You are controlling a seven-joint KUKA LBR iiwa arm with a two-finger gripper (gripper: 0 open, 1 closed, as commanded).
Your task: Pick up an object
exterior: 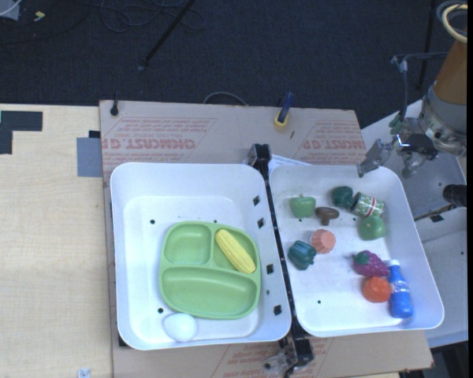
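Two shallow white plastic bins point(134, 211) are seen side by side. A green divided tray point(209, 286) holding a yellow corn cob point(235, 250) lies in the left bin. The two-finger gripper point(392, 154), spread apart and holding nothing, is poised over the right bin's far right corner.

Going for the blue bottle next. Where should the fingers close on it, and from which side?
Judging by its pose, the blue bottle lies flat near the right bin's front corner. Come straight down and close across its body mid-length; the orange ball crowds its left side.

cardboard sheet point(165, 136), red print (upside down, unreadable)
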